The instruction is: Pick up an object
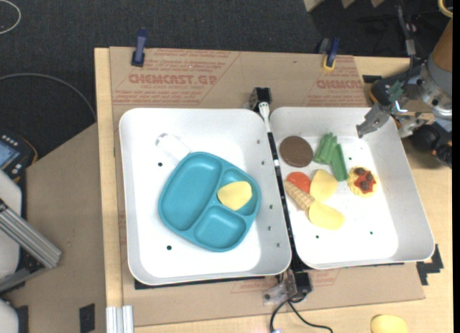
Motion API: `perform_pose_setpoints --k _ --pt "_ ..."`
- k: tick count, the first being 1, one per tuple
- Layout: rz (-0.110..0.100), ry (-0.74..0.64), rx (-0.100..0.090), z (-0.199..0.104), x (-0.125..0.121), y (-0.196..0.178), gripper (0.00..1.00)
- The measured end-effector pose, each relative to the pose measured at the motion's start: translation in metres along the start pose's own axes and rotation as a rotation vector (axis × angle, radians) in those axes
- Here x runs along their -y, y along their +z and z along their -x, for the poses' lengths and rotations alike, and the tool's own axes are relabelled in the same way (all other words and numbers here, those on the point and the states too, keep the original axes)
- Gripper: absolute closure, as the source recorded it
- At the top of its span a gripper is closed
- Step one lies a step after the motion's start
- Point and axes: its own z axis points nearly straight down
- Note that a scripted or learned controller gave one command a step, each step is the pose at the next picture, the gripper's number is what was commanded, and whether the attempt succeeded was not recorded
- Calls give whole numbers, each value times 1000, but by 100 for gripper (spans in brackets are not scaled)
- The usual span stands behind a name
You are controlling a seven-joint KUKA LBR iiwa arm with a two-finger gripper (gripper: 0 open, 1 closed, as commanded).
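Looking down from the overhead camera, there are 2 white bins side by side on the bench. The right bin (402, 238) has a little pile of toy food sitting toward its left and upper part. The green beans (331, 152) lie with their long axis running from upper left down to lower right, slightly steeper than diagonal, 2 or 3 pods bunched together. Just left of them is a flat brown round patty (295, 150). Below that, a red-orange piece (298, 180) touches a tan ribbed cone (297, 196) that points down and right. 2 pale yellow chunks (323, 185) and (326, 216) sit beside the cone, the lower one lying roughly left-right. A small pizza-like piece (362, 180) with red and dark toppings is just right of the beans.

The left bin (136, 180) holds a teal divided plate (205, 201), tilted diagonally, with a yellow piece (235, 195) in its right compartment.

The gripper (374, 121) is over the right bin's upper right corner, up and to the right of the food, near the rim. Can't tell how its fingers stand from this angle, and nothing shows between them.
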Motion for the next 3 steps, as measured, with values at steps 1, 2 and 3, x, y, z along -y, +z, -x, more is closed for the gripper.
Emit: perform_pose_setpoints --k 1,2,3 --pt "-14 -4 -7 -73 75 67 0" --pt "2 -6 -2 -123 117 -2 0" --pt "2 0 0 -120 115 -9 100"
